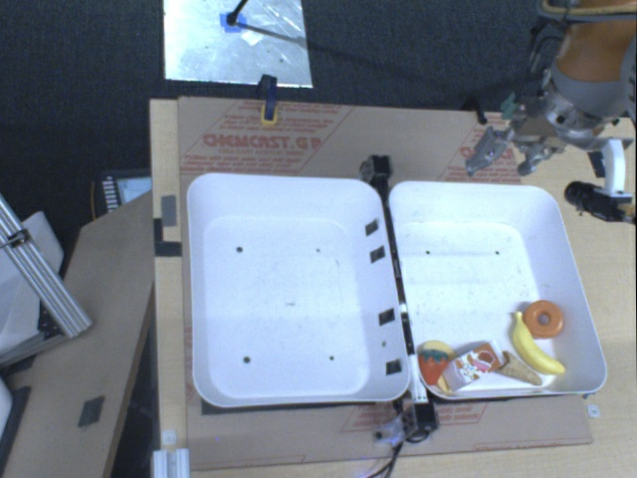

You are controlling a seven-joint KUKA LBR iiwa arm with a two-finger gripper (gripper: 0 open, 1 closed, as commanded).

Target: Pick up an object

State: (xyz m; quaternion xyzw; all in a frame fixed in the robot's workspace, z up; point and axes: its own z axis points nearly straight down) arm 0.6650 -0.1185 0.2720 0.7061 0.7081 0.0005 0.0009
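End effector (pixel 506 157) poised beyond the far edge of the right bin (pixel 468 267), prongs spread, grasping nothing. Banana (pixel 534 347) near-right in that bin, just beside a doughnut (pixel 543 317) and packet (pixel 472 364). Best approached from above, straddling the banana's narrow width.

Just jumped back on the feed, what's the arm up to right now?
Nothing is picked yet. The gripper hangs above the far edge of the right bin, fingers apart and holding nothing. The objects all lie bunched in that bin's near corner: a banana, an orange ring beside it, a red-and-white packet and a small orange-red fruit. The arm is well away from them.
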